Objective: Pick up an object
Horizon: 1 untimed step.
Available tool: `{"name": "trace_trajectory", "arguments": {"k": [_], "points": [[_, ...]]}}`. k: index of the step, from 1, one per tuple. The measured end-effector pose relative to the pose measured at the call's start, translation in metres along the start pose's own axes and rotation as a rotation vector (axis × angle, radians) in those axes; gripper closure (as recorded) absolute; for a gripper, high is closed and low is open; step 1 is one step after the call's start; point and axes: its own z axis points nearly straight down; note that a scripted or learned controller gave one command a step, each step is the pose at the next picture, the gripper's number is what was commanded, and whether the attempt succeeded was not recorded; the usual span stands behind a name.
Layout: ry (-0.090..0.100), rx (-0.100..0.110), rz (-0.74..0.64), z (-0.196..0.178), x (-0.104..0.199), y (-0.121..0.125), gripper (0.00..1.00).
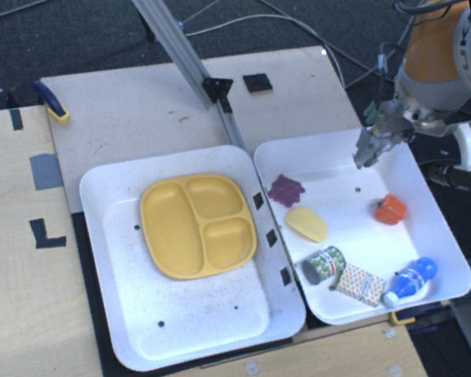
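Camera view, looking down on the tabletop: the pincer (367,154) hangs over the far edge of the right bin (426,194), near that bin's far right corner, and nothing lies between its tips; whether it is parted or closed I cannot tell. No object has been picked yet, so this looks like the approach step, with a target still to be settled.

The candidates all sit in the right bin. The orange piece (390,210) is nearest, toward the right edge. A purple piece (285,189) and a yellow piece (306,224) lie along the left edge, close together, and a green can (324,265), a patterned packet (358,284) and a blue bottle (410,281) crowd the near edge (the packet looks to be touching its neighbours). The left bin (116,276) carries a yellow divided plate (197,224).

Next, I judge, the arm must come toward the near side, descend over the orange piece, which stands apart, and close on it.
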Motion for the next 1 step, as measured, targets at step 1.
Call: {"name": "trace_trajectory", "arguments": {"k": [1], "points": [[0.000,0.000,-0.001,-0.0495,0.0003,0.0014,1.00]]}}
